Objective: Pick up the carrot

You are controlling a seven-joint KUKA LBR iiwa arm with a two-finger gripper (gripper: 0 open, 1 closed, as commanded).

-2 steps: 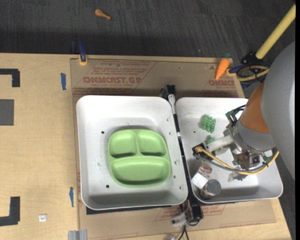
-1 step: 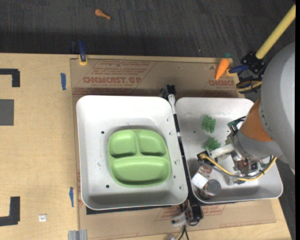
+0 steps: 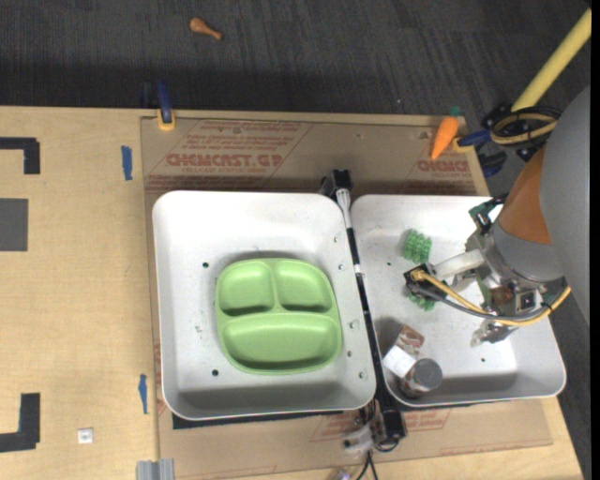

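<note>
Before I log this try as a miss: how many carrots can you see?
2. One carrot lies on the cardboard beyond the right bin. A second carrot lies on the dark floor, far left. The arm may hide others.

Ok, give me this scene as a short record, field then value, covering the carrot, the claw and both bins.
carrot: on the cardboard beyond the right bin, outside both bins
claw: over the right bin, apart from the carrot
left bin: holds a green divided plate
right bin: holds a green block and a small can
</note>
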